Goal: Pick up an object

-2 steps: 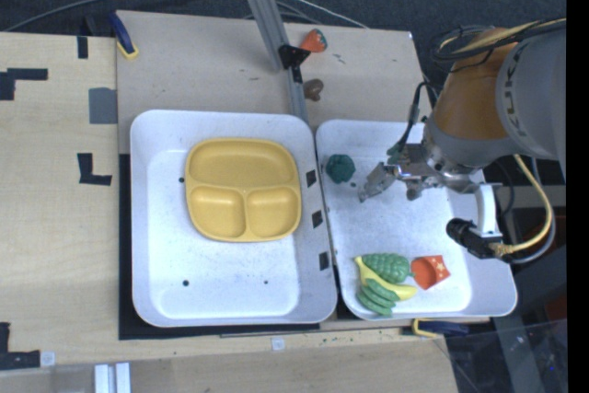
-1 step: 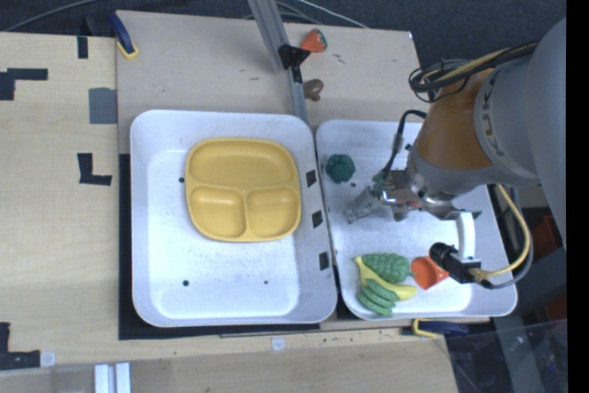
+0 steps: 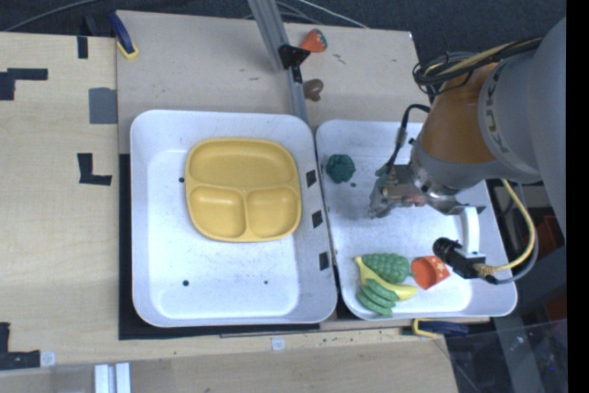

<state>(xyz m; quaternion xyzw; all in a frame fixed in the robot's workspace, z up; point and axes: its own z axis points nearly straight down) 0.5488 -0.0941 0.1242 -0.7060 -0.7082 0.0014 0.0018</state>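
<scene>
Tool [image 3: 385,202] sits low in the right bin [image 3: 350,290], over bare floor; can't tell if it's apart or together, view too coarse. Nothing visibly held, so pick not done yet. Candidates: dark green lump [image 3: 340,167] just left of the tool, near the bin wall; green-yellow toy cluster [image 3: 382,281] and orange-red piece [image 3: 428,271] at the bin's near end. Yellow divided plate [image 3: 244,189] in left bin [image 3: 147,225]. Left: approach, grasp, lift.

Two white bins [image 3: 147,225]; one yellow tray [image 3: 244,189]; four toy foods [image 3: 385,268].
</scene>
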